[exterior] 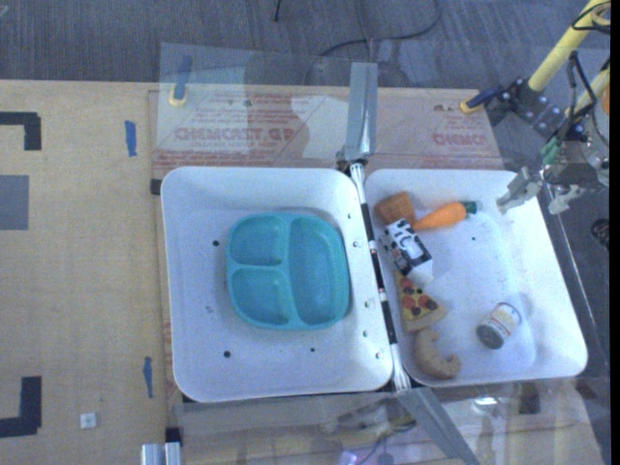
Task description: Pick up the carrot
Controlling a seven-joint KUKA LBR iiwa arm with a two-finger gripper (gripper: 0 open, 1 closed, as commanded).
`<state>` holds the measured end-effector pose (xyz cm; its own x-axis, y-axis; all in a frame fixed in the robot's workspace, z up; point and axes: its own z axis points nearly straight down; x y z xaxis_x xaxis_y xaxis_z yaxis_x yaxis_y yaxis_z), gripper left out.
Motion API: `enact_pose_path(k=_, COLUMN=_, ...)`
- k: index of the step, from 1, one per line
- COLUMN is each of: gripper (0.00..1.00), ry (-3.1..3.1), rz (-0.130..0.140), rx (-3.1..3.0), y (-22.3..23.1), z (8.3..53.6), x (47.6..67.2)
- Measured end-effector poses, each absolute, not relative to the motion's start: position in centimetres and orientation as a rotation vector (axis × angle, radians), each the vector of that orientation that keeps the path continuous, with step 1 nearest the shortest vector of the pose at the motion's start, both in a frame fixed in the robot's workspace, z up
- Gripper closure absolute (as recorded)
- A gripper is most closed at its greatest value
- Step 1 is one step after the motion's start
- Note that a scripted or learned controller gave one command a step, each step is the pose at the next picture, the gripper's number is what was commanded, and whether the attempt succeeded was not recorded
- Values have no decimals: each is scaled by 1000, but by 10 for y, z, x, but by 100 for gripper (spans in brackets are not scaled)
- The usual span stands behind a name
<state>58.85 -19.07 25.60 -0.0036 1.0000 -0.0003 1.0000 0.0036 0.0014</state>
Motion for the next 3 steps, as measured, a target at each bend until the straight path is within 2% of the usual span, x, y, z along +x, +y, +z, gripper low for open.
enact_pose_path(k=1, gripper=0, ry=2364, rz=2, rx=2063, y=-193, z=152, x=669)
enact_pose_path(k=2, gripper=0, ry=2557, rz=9, rx=1800, y=-170, z=109, x=671)
enact_pose_path(k=3, gripper=0, ry=2690, rz=-1, rx=1600, y=-176, z=106, x=672)
